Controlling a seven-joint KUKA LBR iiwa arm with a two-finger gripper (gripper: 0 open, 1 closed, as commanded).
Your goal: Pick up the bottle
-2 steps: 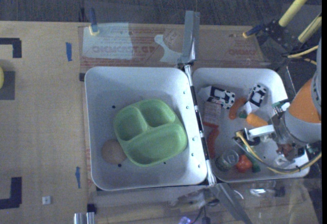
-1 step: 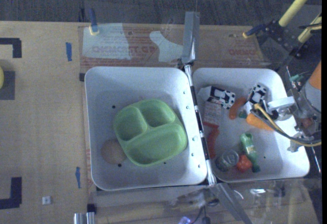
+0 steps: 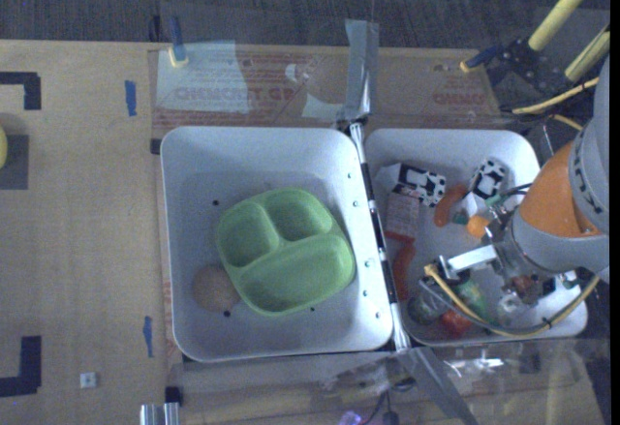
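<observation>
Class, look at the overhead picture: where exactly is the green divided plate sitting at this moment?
The green plate lies in the left bin, towards its front, with a tan ball touching its left edge. The gripper is over the right bin.

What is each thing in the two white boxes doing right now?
Green plate: right side up in the left bin.
Tan ball: beside the plate, partly under its rim.
Bottle: lying flat in the right bin.
Gripper: low over the right bin's clutter.
</observation>
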